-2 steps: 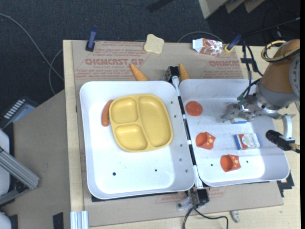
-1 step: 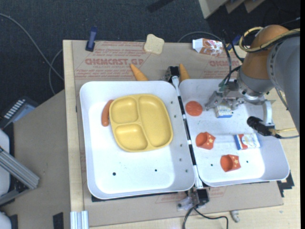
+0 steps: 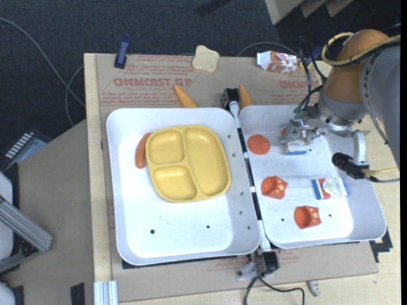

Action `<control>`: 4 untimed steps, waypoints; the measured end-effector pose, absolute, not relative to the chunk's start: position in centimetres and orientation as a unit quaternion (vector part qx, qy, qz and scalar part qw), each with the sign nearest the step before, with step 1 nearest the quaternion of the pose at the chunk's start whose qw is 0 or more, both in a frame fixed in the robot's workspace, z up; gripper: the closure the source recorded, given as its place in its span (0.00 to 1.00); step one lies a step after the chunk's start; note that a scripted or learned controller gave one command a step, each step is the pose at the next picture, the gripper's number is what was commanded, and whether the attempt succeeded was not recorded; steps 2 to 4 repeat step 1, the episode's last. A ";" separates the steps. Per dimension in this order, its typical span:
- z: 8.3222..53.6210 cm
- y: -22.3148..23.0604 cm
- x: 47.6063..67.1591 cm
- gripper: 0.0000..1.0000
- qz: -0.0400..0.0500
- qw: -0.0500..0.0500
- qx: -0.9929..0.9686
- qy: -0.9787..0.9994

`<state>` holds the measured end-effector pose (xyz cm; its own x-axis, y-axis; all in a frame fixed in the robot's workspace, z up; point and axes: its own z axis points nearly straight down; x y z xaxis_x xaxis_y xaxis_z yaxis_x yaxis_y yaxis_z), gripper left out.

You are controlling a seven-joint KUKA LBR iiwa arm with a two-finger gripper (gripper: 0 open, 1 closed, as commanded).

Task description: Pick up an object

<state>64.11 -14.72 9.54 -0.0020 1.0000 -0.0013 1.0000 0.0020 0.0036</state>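
A small blue-and-white carton lies in the right bin, directly under the gripper; whether it is gripped I cannot tell. Nearby, a red disc. The board behind reads "CHEMCAST".

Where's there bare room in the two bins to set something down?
Left bin: the front strip below the yellow divided plate is bare. Right bin: crowded, with the gripper, red disc, two red pieces and a small carton; a small patch lies between them.
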 end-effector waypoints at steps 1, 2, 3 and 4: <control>8.4 -9.1 66.5 1.00 -0.003 -0.004 0.707 0.707; 8.4 -9.1 66.5 1.00 -0.003 -0.004 0.707 0.707; 8.4 -9.1 66.5 1.00 -0.003 -0.004 0.707 0.707; 8.4 -9.1 66.5 1.00 -0.003 -0.004 0.707 0.707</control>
